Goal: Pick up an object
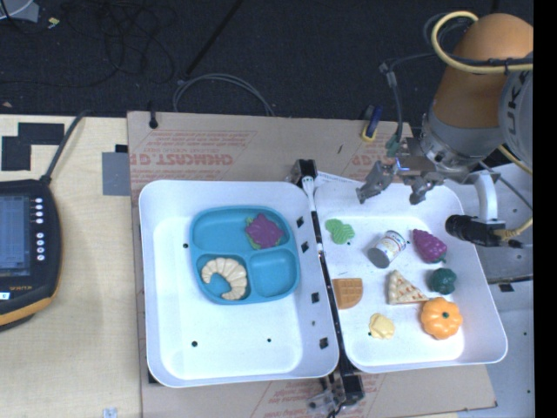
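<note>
Above the right bin's [487,342] far edge, claw [393,189] apparently spread, empty.

A black and yellow handheld control pendant [24,246] lies at the worktop's [87,355] left edge. Black cables [130,33] trail over the dark floor behind, and a printed cardboard sheet [226,151] lies beneath the bins.

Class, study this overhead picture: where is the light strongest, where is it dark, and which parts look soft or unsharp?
In the camera view, the white bins look brightest, nearly washed out; the background behind the bench is almost black; the gripper and small items like the can look slightly soft; shadows are faint and short.
</note>
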### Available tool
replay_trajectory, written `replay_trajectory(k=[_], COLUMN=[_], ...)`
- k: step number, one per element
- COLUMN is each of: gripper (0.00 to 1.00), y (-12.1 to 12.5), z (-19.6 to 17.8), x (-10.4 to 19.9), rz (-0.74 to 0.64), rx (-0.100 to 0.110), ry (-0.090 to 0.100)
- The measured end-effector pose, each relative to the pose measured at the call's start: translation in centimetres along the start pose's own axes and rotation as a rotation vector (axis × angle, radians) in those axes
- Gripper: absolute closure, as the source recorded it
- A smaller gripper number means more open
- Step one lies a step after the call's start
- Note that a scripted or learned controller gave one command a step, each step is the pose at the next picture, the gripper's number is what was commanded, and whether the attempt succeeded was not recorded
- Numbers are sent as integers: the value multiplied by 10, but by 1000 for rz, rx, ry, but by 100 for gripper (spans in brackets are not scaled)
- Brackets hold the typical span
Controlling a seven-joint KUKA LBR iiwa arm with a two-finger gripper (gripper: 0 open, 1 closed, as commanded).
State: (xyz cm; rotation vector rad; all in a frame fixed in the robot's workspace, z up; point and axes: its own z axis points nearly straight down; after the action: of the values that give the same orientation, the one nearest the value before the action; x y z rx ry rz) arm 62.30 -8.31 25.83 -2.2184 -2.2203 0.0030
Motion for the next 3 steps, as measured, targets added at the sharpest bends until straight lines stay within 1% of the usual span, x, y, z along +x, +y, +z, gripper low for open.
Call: replay_trajectory(k=[1, 2, 3], gripper=[0, 0, 0], y=[-59, -22, 6], z=[179, 82, 88], x=[-22, -66, -117], rz=[5, 3, 2], rx=[7, -12, -5], ry=[0, -5, -3])
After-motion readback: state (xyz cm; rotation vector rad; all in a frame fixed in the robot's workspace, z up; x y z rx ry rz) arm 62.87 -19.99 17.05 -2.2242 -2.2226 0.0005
